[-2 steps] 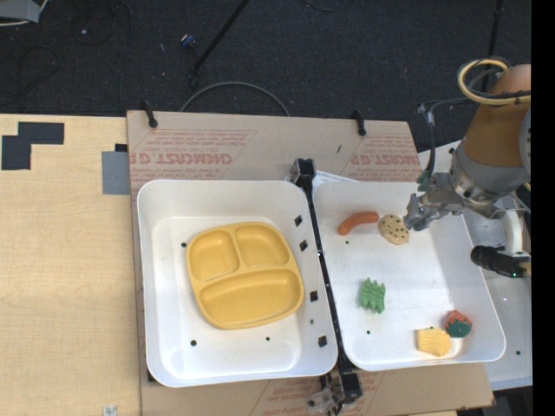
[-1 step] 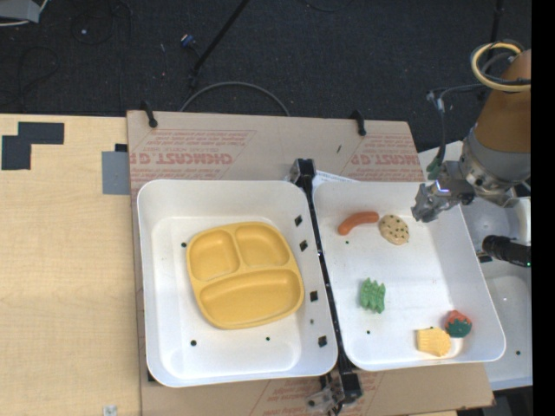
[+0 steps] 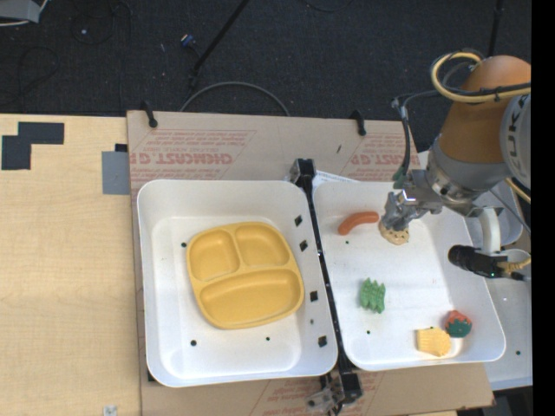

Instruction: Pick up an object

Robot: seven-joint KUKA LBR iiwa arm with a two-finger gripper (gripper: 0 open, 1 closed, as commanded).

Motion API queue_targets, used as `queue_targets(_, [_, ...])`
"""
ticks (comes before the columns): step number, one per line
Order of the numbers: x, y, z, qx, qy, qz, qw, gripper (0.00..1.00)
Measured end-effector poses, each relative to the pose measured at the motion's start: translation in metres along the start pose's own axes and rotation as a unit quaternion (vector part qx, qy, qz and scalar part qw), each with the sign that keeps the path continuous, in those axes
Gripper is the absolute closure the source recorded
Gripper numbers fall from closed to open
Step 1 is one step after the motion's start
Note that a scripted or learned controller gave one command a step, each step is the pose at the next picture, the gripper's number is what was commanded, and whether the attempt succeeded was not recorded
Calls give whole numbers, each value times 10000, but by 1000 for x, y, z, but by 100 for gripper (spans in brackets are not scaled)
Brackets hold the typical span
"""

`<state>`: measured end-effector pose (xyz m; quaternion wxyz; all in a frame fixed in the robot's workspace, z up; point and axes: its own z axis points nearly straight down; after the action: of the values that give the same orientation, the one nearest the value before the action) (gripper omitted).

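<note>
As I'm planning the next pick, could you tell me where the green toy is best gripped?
Grip the green toy across its narrow width, mid-body, coming straight down. It lies flat and alone on the right bin's floor, longer up-down in the view, with free space on both sides.

gripper (image 3: 398, 220) sits low in the right bin (image 3: 486, 336), right over a tan cookie (image 3: 395, 234), beside an orange sausage (image 3: 357, 223). green piece (image 3: 373, 295) lies mid-bin. yellow tray (image 3: 244, 274) fills the left bin (image 3: 165, 319).
</note>
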<state>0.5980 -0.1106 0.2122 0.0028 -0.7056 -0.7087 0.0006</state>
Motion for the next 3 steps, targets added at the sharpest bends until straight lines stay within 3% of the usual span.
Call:
queue_targets(1, [57,-4,8,3,1,-3,10000,100])
queue_targets(3, [171,-17,-15,-12,-6,-9,10000,100])
